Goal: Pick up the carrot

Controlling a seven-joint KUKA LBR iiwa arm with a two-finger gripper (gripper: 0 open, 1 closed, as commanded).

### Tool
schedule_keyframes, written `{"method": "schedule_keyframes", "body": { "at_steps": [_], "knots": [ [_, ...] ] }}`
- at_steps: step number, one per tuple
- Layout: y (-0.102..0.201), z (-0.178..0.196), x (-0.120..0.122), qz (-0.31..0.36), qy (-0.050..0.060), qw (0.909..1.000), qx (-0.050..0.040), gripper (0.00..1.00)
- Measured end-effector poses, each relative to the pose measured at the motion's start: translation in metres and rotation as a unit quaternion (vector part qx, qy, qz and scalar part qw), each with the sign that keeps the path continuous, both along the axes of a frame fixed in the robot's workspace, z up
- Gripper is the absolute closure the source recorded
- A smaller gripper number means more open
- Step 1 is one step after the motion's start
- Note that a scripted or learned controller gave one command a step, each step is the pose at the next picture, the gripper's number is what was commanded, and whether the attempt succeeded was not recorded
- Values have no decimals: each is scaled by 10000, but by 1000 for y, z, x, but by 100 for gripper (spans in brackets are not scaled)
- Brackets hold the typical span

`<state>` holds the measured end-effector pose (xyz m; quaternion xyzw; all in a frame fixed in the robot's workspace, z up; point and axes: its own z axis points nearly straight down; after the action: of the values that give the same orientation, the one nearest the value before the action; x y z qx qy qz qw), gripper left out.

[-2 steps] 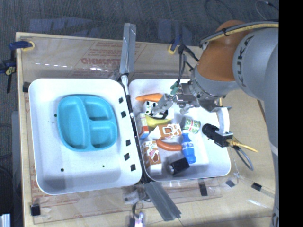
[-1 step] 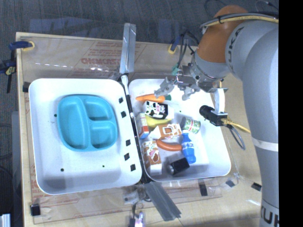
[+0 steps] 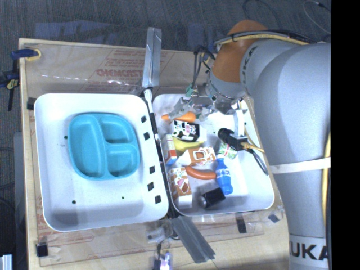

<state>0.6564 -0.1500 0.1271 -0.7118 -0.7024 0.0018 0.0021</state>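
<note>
Carrot (image 3: 186, 117) lay at 11 o'clock in right bin (image 3: 260, 193), touching cow-print toy (image 3: 185, 130) | gripper (image 3: 194, 107) directly over it; grip state could not be told | judged light, rigid, smooth plastic, likely slippery | best pinched mid-body across narrow width.

The carrot (image 3: 187, 117) lies partly hidden beneath the jaws, their state unclear.

"UKA" in white letters on the grey arm (image 3: 306, 252), lower right.
</note>
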Motion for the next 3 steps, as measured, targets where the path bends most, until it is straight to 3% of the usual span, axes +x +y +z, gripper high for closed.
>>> {"method": "schedule_keyframes", "body": {
  "at_steps": [1, 2, 3],
  "knots": [
    [-8, -35, 1, 124, -9, 9999, 4, 0],
    [-8, -25, 0, 149, 23, 9999, -2, 100],
    [-8, -25, 1, 154, 16, 9999, 0, 0]
  ]
}}
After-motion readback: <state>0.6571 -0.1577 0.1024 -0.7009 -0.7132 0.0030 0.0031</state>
